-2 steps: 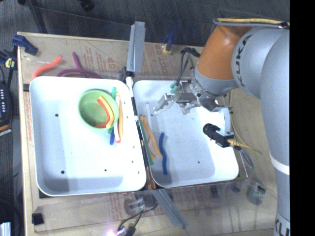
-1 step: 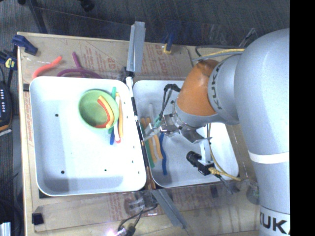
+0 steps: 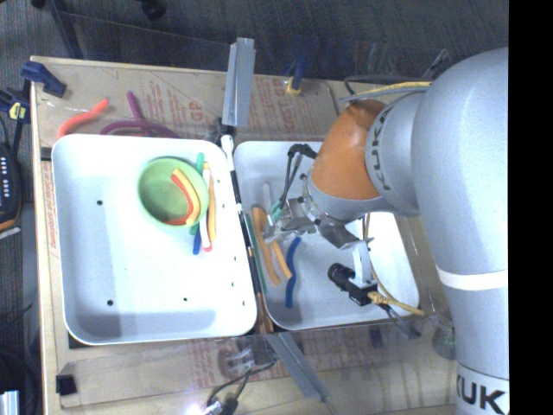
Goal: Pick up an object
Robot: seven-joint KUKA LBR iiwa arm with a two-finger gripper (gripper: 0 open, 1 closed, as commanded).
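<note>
Camera view, bench seen from above at a slant:

- Arm [image 3: 458, 171]: grey and bulky, reaching in from the right. Its broad link runs down the right side, then bends leftward over the right bin [image 3: 315, 305].
- Orange band [image 3: 346, 158]: sits above the wrist, over the upper middle of the right bin.
- Gripper [image 3: 283, 225]: pointed toward that bin's left wall and set low over its left part. It is right at the upper ends of the tan sticks [image 3: 273, 262]. Open or closed cannot be told, and neither can any contact with the sticks.
- Tan sticks: a few lying together lengthwise along the left side of the right bin, just below the gripper.
- Blue stick [image 3: 292, 275]: curved, just right of the tan sticks, on the bin floor.
- Left bin [image 3: 130, 284]: white and shallow, sharing a border with the right bin.
- Green bowl [image 3: 162, 193]: stands in the upper middle of the left bin.
- Coloured strips [image 3: 188, 199]: red, orange and yellow, draped over the bowl's right rim. Thin yellow, green and blue sticks stand just to their right.
- Orange strip [image 3: 82, 118]: on the bench above the left bin's upper left corner.
- Purple strip [image 3: 138, 126]: beside the orange strip, along the left bin's top edge.
- Grey bar [image 3: 239, 80]: on the bench above the seam between the bins.
</note>
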